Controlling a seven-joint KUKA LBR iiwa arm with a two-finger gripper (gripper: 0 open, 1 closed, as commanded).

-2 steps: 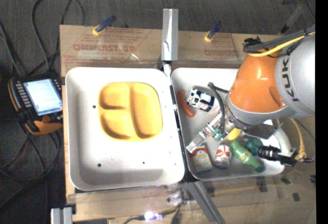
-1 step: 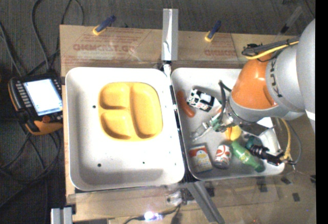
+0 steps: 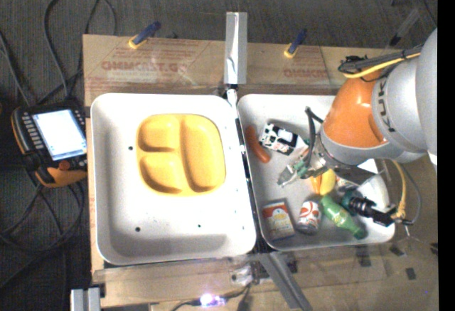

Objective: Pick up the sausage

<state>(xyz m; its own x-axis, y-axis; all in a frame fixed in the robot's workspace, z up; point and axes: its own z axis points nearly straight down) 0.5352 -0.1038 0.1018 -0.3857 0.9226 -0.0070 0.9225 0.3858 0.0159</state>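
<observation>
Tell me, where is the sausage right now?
The sausage lies in the right bin, against its left wall, just left of the black-and-white toy car.

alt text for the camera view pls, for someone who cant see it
A grey and orange robot arm's gripper hovers over the right bin, with the sausage lying by the bin's left wall. The left bin holds a yellow divided tray.

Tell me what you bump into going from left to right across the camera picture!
Handheld screen → yellow tray in the left bin → sausage → toy car → gripper → green bottle.
</observation>
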